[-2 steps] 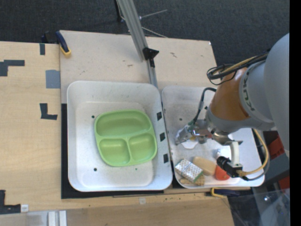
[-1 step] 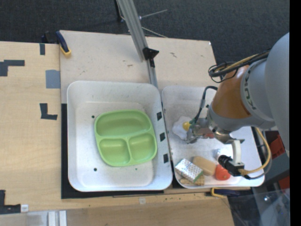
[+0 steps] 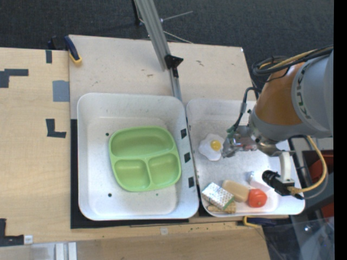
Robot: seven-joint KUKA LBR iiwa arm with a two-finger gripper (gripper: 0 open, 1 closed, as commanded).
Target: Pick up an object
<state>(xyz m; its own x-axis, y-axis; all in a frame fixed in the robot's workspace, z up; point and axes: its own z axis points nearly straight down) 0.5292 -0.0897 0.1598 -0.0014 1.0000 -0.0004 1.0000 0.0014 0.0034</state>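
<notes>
Pale wooden counter (image 3: 135, 64), two bins. In the right bin (image 3: 209, 110) the claw (image 3: 229, 148) hangs just beside the fried egg (image 3: 210, 147); its grip I cannot tell. Approach seemingly; next, descend squarely over it.

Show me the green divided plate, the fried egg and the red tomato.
green divided plate (image 3: 144, 157), camera view, middle divider
fried egg (image 3: 211, 147), camera view, white near yolk
red tomato (image 3: 257, 198), camera view, top

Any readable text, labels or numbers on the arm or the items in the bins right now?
"KU": large dark letters on the grey robot arm, cut off at the picture's edge.
Small patterned green-and-white packet in the right white bin: print too small to read.
Nothing else carries readable text.
</notes>
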